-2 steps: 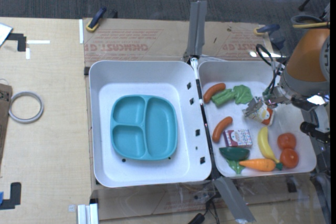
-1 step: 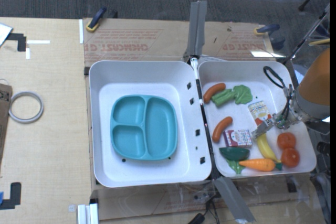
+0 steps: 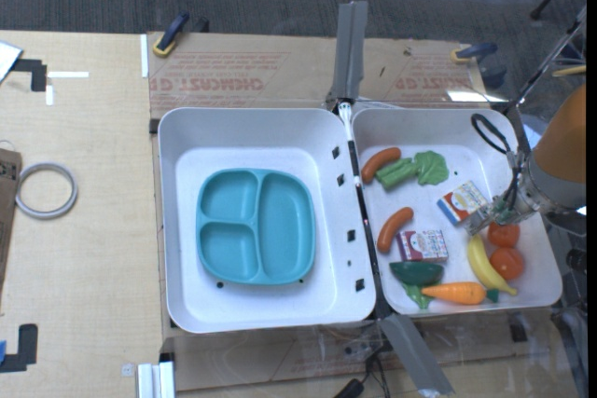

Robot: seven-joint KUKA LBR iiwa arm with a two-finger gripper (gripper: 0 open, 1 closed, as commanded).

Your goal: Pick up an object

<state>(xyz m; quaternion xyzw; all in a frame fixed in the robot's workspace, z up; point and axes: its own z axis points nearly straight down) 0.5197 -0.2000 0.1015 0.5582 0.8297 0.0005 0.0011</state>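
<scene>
The left shallow white bin (image 3: 177, 228) is holding a teal three-compartment plate (image 3: 256, 226). The right white bin (image 3: 550, 289) is holding toy food: two sausages, broccoli, cartons, a yellow banana (image 3: 485, 264), a carrot and red tomatoes (image 3: 505, 235). The gripper (image 3: 504, 210) is sitting low at the right, beside the tomatoes, too blurred to make out clearly.

A robot lab: cardboard-lined bench (image 3: 75, 107), clamps (image 3: 171, 33), tape roll (image 3: 42, 189).

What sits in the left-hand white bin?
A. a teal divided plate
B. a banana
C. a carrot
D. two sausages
A: the teal divided plate lies alone in the left bin; the food toys are all in the right bin.
</scene>
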